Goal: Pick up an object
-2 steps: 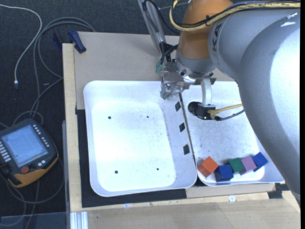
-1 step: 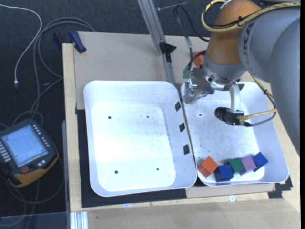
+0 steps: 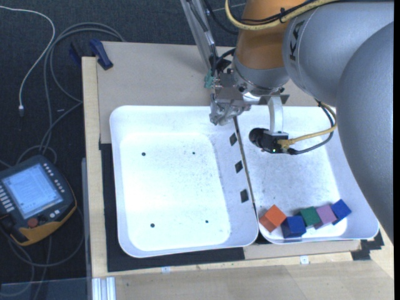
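Several small blocks lie in a row along the near edge of the right bin: an orange block, a dark blue block, a green block, a purple block and a blue block. My gripper hangs over the far rim where the two bins meet, far from the blocks. Nothing shows in its grasp. The grey arm with its orange band covers the upper right of the view.
The left bin lies beside the right one, with a black-marked divide between them. A black unit with a yellow cable hangs below the wrist. A teach pendant and cables lie off the bench at left.
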Controlling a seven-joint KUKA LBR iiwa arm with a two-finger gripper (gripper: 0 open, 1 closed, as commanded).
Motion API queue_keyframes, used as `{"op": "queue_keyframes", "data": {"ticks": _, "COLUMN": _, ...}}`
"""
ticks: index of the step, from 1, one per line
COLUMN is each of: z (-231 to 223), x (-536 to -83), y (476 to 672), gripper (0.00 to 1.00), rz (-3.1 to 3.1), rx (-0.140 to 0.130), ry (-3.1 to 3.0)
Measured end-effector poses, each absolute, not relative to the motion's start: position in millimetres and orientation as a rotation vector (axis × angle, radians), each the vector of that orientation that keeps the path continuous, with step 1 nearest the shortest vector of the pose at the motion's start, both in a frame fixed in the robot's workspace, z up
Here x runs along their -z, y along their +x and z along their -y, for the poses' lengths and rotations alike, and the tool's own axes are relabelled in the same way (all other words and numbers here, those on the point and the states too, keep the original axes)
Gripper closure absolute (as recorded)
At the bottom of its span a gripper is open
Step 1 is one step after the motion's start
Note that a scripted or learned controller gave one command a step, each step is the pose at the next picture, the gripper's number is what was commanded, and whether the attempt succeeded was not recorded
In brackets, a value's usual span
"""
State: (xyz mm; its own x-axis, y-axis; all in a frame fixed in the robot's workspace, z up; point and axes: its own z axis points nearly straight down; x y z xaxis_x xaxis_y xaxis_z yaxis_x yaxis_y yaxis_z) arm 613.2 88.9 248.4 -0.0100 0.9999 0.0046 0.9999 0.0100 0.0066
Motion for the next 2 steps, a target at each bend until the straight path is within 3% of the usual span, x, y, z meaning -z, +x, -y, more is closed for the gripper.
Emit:
{"op": "queue_keyframes", "data": {"ticks": 1, "z": 27.2, "x": -198.0, "y": 592.7, "gripper": 1.0, "rz": -2.214, "rx": 0.011, "ry": 2.232}}
{"op": "queue_keyframes", "data": {"ticks": 2, "z": -63.1, "x": -224.8, "y": 610.7, "gripper": 1.0, "rz": -2.231, "rx": -0.01, "ry": 2.21}}
